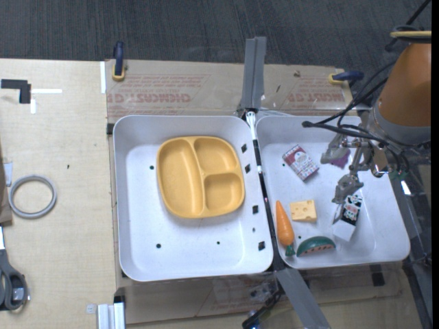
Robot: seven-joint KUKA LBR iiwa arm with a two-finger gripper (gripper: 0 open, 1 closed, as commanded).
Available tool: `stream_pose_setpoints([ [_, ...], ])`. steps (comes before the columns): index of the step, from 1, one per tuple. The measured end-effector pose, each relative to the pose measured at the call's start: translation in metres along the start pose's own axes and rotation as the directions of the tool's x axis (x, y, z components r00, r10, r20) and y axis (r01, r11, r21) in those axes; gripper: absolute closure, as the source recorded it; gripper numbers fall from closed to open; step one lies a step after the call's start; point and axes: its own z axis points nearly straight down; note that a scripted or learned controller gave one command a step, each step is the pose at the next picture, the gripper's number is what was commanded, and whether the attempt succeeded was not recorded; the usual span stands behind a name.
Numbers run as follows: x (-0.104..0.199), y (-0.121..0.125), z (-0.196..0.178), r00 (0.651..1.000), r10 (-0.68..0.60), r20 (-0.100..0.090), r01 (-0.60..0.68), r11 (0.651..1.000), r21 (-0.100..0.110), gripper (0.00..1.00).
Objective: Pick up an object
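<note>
The right white bin (384,252) holds several toy foods: a maroon snack packet (300,162), a yellow cheese wedge (302,211), an orange carrot (284,223), a watermelon slice (316,245) and a small black-and-white milk carton (348,217). My gripper (347,187) hangs over the right part of this bin, just above the milk carton, its metal fingers pointing down. The carton stands on the bin floor below the fingertips. Nothing shows between the fingers.
The left bin (137,252) holds a yellow divided plate (201,175). A grey divider post (254,74) stands between the bins at the back. On the bench to the left lie a roll of tape (30,196) and scissors (10,286).
</note>
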Motion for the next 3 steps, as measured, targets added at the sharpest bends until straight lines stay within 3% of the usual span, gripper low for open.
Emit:
stream_pose_setpoints([
  [1,-0.054,-0.001,0.035,0.937,0.35,0.002,-0.35,0.937,0.001,0.0],
  [2,-0.074,0.021,0.062,0.678,0.735,0.001,-0.735,0.678,0.001,0.0],
  [3,-0.063,0.006,0.121,0.389,0.921,0.001,-0.921,0.389,0.003,0.0],
])
